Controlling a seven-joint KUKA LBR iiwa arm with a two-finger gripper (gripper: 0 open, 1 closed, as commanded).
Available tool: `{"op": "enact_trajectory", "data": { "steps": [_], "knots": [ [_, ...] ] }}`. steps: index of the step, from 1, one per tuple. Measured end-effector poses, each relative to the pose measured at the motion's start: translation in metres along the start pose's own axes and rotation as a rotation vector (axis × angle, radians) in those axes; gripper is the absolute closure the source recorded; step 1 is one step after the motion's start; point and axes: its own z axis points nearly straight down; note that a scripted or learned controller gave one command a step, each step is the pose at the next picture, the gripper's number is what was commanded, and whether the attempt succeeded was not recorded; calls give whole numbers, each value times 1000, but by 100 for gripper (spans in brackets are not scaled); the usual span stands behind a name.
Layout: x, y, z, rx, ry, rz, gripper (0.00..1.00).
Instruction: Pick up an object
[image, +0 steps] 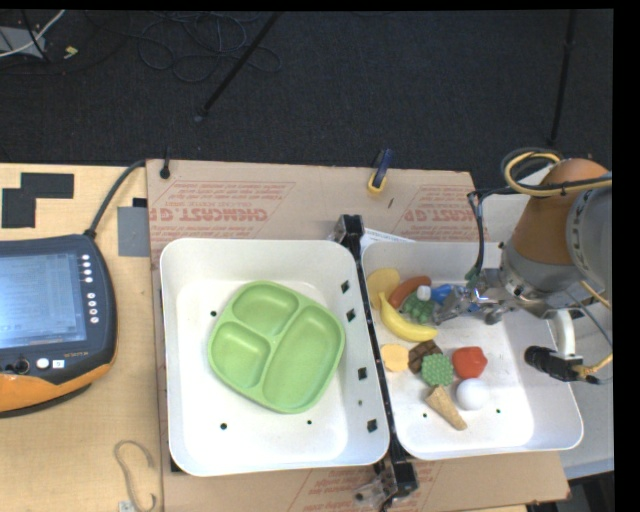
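From my feed I see the surface (60, 440) carrying two shallow white bins side by side. The left bin (190, 420) holds a green divided plate (277, 345) with three compartments, lying flat near its middle. The right bin (540, 430) holds the toys: a yellow banana (402, 322) curving along the bin's left side, a red-brown piece (408, 291) just above it, a small yellow wedge (395, 357), a dark brown block (424, 352) touching a green knobbly piece (437, 370), a red piece (469, 361) just right of that, and an ice-cream cone (447, 407) lying tilted with a white ball (473, 395) beside it.

The gripper (462, 299) sits low over the upper part of the right bin, just right of the banana, next to something small and blue (442, 297). I cannot tell how the fingers stand; they blur into the clutter there.

The cardboard sheet (230, 205) under the bins bears faded red print that I read mirrored and upside down, not clearly enough to spell out. At far left a control pendant (50, 315) lies with its screen lit, text too small to read. A blue-and-yellow clamp (379, 172) grips the cardboard's far edge.
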Motion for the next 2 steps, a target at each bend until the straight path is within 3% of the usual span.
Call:
{"op": "enact_trajectory", "data": {
  "steps": [1, 2],
  "knots": [
    [0, 0, -10, 1, 2, -1, 100],
    [-5, -7, -58, -5, -2, 6, 100]
  ]
}}
